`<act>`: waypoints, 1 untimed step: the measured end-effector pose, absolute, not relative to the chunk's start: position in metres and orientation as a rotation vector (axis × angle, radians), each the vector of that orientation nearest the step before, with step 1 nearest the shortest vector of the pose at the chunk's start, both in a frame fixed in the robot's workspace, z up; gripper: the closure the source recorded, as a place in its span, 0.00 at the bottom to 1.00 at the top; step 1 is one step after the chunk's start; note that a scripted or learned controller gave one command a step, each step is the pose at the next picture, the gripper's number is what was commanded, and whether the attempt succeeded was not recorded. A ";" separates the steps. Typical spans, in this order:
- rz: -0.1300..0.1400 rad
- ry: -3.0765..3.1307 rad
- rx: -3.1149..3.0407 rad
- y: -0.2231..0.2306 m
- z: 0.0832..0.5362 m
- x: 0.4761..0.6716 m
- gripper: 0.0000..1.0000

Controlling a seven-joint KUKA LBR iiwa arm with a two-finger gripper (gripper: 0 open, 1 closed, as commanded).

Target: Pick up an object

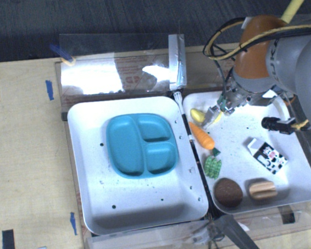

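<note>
Gripper fingers cannot be told apart or together. It is lowered beside the small yellow lemon-shaped toy; a grasp is judged next.

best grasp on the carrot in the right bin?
Grip the carrot across its thick orange middle, from straight above. It lies flat and slanted beside the left wall of the right bin, so close the fingers across its narrow width, along the wall rather than toward it.
</note>
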State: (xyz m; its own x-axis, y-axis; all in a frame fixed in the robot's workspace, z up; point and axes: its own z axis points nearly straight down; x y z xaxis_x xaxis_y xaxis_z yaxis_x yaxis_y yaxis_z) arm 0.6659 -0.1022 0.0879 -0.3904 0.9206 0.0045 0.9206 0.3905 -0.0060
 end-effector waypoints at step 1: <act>0.003 -2.619 -1.733 -0.103 0.097 0.666 1.00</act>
